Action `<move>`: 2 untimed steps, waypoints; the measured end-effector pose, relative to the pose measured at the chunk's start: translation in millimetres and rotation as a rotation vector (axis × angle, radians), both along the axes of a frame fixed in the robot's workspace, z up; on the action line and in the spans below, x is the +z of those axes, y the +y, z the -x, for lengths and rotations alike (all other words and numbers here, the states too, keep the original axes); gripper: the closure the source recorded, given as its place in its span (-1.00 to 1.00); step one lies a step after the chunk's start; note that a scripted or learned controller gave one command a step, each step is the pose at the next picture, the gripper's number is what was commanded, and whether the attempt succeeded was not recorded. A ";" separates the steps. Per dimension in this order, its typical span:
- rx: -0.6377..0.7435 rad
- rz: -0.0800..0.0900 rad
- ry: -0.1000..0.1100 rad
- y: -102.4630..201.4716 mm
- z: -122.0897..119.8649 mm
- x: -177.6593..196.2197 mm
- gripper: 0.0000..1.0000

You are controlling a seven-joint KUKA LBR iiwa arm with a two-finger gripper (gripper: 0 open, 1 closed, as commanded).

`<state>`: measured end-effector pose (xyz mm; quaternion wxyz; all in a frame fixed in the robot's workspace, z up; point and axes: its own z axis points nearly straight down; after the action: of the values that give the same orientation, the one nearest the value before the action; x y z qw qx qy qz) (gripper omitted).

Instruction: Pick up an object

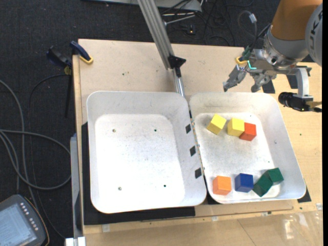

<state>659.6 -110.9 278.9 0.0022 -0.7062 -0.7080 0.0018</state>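
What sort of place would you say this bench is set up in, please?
Most likely a robotics lab. A robot arm reaches over a wooden bench holding two white bins, one containing coloured blocks, with cables trailing across the dark floor.

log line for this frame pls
gripper: open, nothing held, above right bin's far rim | right bin: seven blocks, untouched | phase: pre-grasp

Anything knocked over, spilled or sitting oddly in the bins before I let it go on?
Nothing spilled. All seven blocks lie inside the right bin. The one oddity: two green blocks are jammed together in its near right corner, tilted against the wall. The tool hangs above the bin's far rim, holding nothing.
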 end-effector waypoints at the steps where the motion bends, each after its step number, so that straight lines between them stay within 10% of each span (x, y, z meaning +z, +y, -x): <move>1: 0.001 0.001 -0.005 0.1 -0.7 2.9 -1.00; 2: -0.002 0.000 0.000 4.1 9.7 -50.3 -1.00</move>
<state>649.8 -106.8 228.6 0.0021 -0.7069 -0.7073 0.0020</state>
